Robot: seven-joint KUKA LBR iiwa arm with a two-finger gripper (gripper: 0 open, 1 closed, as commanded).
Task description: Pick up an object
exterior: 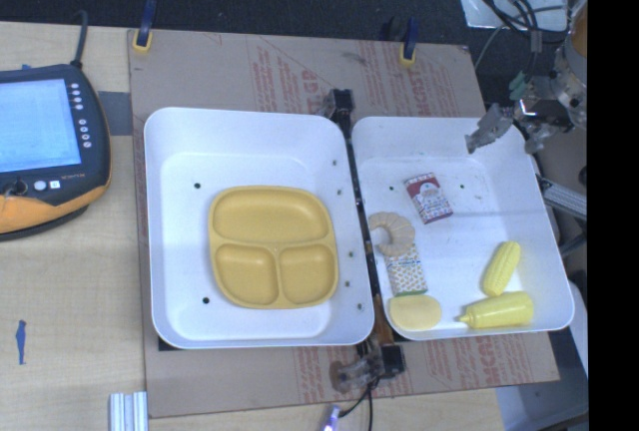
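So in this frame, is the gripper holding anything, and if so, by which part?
Nothing is held. The gripper is at the right bin's upper right corner, with nothing between its fingers.

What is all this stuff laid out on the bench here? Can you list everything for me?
White bins: 2, white, side by side on the cardboard sheet.
Divided plate: 1, yellow, middle of the left bin.
Small packet: 1, red and white, upper middle of the right bin.
Ring-shaped toy: 1, tan, left side of the right bin.
Patterned packet: 1, greenish, just below the ring.
Round piece: 1, pale yellow, lower left of the right bin.
Corn cob: 1, yellow, right side of the right bin.
Squeeze bottle: 1, yellow, lying at the lower right.
Control tablet: 1, black and orange, far left.
Clamps: 2, blue, top cardboard edge.
Gripper: 1, grey, above the right bin's upper right corner.
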